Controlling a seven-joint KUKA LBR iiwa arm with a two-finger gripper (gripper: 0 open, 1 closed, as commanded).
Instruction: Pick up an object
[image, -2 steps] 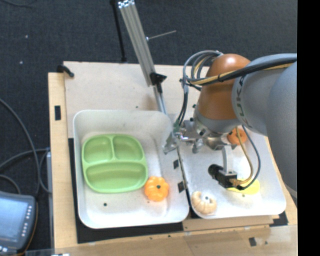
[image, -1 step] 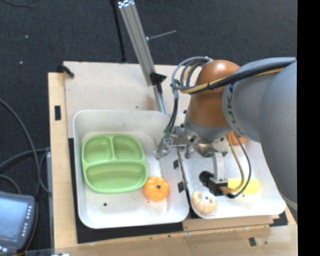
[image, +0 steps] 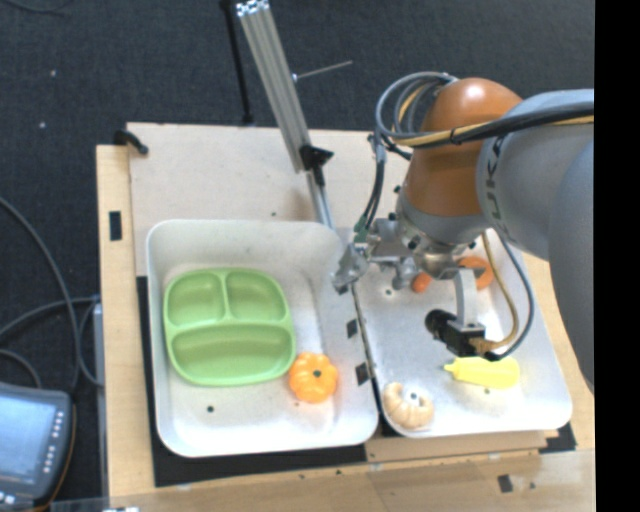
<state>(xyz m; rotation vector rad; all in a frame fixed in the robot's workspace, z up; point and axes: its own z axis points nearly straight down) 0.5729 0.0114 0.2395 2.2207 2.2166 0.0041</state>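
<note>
My gripper (image: 404, 262) hangs over the back of the right bin (image: 540, 395), under the orange wrist band. An orange thing (image: 478, 270) lies partly hidden beneath it, showing on either side of the gripper. A yellow piece (image: 484, 373) lies at the front right of that bin. A pale round item (image: 408, 404) sits at its front left corner. In the left bin (image: 180, 425), a small orange pumpkin (image: 314, 377) rests beside a green divided plate (image: 228, 326).
The ridge where the two bins meet (image: 364, 345) runs just left of the gripper. A slanted metal rail (image: 285, 100) rises behind the bins. The bench edge (image: 115, 300) runs along the left side.
</note>
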